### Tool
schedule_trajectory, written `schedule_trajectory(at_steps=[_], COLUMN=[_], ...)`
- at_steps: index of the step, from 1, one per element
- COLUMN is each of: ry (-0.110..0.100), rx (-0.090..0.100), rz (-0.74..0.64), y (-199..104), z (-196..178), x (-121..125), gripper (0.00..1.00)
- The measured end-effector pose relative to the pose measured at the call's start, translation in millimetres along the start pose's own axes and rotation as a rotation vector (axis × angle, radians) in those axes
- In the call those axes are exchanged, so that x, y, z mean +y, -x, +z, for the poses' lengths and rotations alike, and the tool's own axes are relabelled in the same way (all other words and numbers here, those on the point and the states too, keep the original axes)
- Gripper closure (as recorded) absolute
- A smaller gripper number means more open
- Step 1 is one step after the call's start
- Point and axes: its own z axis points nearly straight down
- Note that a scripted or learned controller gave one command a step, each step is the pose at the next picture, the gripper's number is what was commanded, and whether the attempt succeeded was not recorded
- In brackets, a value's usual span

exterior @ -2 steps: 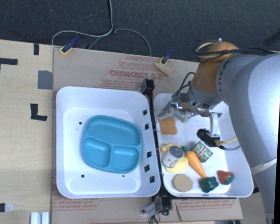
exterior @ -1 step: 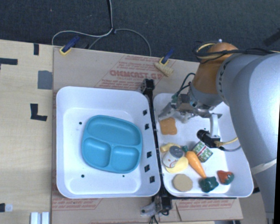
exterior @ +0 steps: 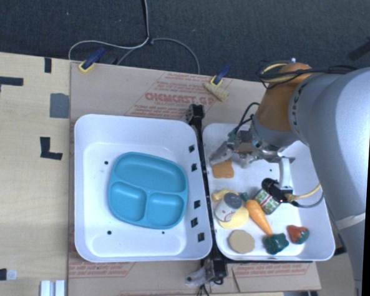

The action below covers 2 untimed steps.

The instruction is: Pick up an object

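Tech 1: Above the right bin (exterior: pixel 310 242), the gripper (exterior: pixel 231 152) hangs just beside the orange block (exterior: pixel 223 170). Pincer state?

Tech 2: Apparently open, empty. Centre over 1 item, then descend.

You can read red block lettering on the brown cardboard sheet (exterior: pixel 169 93) under the two bins: just behind the left bin (exterior: pixel 89 132), the print looks like "CHEMCAST GP", tilted along the sheet and partly cut off by the bin's rim. Fainter red lines of the same print repeat around it, too small to read. The small bottle (exterior: pixel 270 198) in the right bin (exterior: pixel 315 215) carries a label, but you cannot read it.
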Motion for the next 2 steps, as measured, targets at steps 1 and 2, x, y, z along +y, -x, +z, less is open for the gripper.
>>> schedule_trajectory(at_steps=[1,2], ry=[-0.005,-0.004], rx=[0.003,0.001], rz=[0.0,0.001], y=[2.1,-1.9], z=[0.6,0.8], x=[10.6,19.3], gripper=[0.0,0.0])
